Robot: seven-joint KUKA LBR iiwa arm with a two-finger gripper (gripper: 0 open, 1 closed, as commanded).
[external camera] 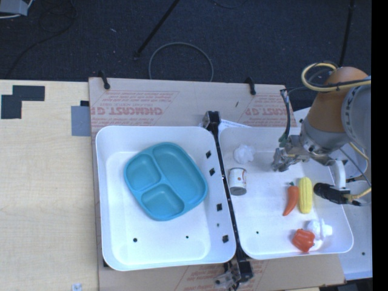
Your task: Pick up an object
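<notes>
Landmark: the right bin (260, 247), one of two white bins on the worktop.

Arm enters from the view's right, over the right bin's far right part. Pincer (284, 162) sits low above the bin floor near that bin's upper middle. Fingers too small and dark to read, so I cannot tell how far apart they are. Nothing visibly held between them. Touching the floor or hovering: cannot tell.

No object named by the task, so candidates, all in the right bin:
- crumpled white wad (244, 154), toward the bin's left from the pincer, near, apart from it.
- small can (237, 181), against the bin's left wall by the divider, lying on its side, label facing up.
- corn cob (305, 194) and carrot (291, 201), side by side just toward the bin's front from the pincer, touching or almost; long axes both run roughly front-to-back in the bin.
- red-and-white item (310, 236), front right corner of the bin, well apart from the pincer.

Nearest by my read: corn/carrot pair or the white wad. The two lying tight together risks a double grab or a push-off.

Left bin (121, 247) carries a blue divided plate (165, 180), well apart from the pincer.

Judgement: reach phase, grasp not yet made.
</notes>
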